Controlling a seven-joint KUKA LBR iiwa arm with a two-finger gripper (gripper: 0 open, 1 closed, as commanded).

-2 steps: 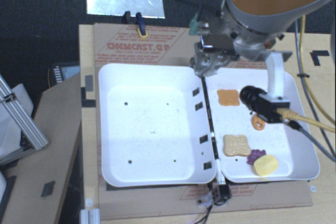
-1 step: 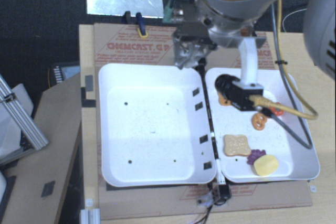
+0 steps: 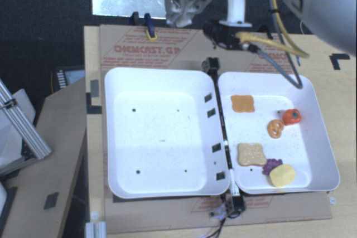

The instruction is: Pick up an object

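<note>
The right bin (image 3: 321, 120) holds several small toy foods. An orange square slice (image 3: 242, 103) lies near its far left corner. A red tomato (image 3: 292, 116) sits by the right wall, with an orange pretzel (image 3: 275, 129) just left of it. A beige cracker (image 3: 251, 154), a purple grape bunch (image 3: 272, 165) and a yellow lemon (image 3: 283, 175) lie toward the near edge. My gripper (image 3: 180, 13) hangs high beyond the far edge of the bins, above the cardboard, well away from all the items, with nothing seen in it.
The left bin (image 3: 111, 120) adjoins the right one along a clipped centre seam (image 3: 217, 125). A brown cardboard sheet (image 3: 167, 47) lies under both bins. Yellow and grey cables (image 3: 273, 44) trail over the right bin's far edge. A metal rail (image 3: 22, 125) stands at the left.
</note>
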